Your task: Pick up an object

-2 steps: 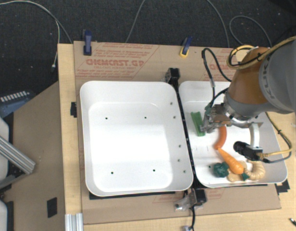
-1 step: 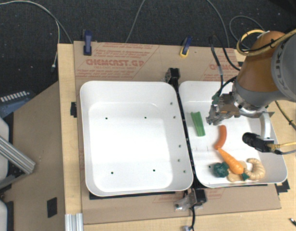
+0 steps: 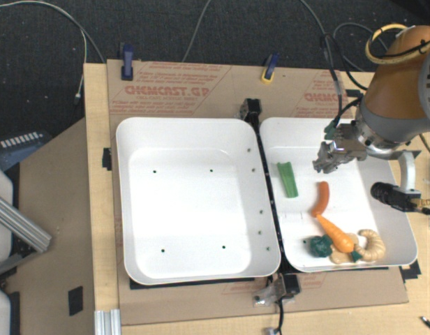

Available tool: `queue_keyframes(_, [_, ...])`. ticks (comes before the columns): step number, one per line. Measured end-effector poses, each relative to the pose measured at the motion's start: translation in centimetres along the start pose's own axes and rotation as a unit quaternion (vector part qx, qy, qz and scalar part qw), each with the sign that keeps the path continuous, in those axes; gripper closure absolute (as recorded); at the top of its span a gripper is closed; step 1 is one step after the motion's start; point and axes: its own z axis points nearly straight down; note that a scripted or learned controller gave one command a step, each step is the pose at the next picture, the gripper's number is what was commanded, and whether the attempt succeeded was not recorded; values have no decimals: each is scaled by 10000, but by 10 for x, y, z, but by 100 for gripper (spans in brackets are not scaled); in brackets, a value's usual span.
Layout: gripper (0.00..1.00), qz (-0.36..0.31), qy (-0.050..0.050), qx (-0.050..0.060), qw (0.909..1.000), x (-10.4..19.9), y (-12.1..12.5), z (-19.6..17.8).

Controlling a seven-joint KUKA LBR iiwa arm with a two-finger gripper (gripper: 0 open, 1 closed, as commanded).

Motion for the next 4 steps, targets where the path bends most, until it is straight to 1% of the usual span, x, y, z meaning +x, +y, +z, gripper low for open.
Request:
queue_keyframes(1, [100, -2, 3, 23, 10000, 0, 0, -2])
queue_keyframes(2, [100, -23, 8, 29, 10000, 51, -3, 6])
queue_keyframes(3, [100, -20, 9, 24, 10000, 94, -11, -2])
queue_keyframes(4, [100, -27, 10, 29, 10000, 146, -15, 4])
